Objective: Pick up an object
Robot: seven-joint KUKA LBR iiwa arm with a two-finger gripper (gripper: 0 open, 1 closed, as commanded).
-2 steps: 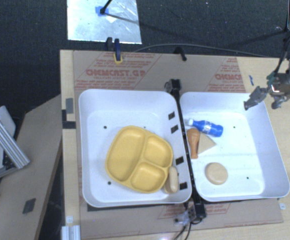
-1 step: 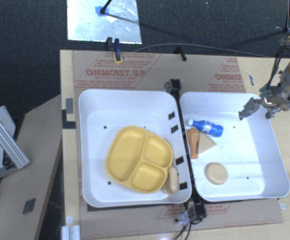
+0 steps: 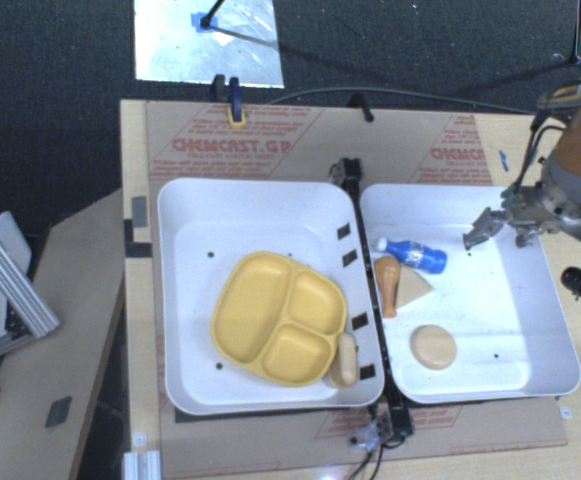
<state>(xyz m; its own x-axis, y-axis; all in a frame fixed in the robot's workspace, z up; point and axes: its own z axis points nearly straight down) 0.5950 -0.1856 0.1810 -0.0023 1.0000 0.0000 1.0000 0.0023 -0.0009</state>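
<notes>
Blue bottle lengthwise left-right, white cap toward the bins' divider

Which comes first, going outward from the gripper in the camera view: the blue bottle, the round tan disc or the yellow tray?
From the gripper, over the right bin's upper right part:
1. Blue bottle, to its left in the right bin, near the divider.
2. Round tan disc, lower in the same bin, toward the front wall.
3. Yellow tray, across the divider in the left bin.
</notes>
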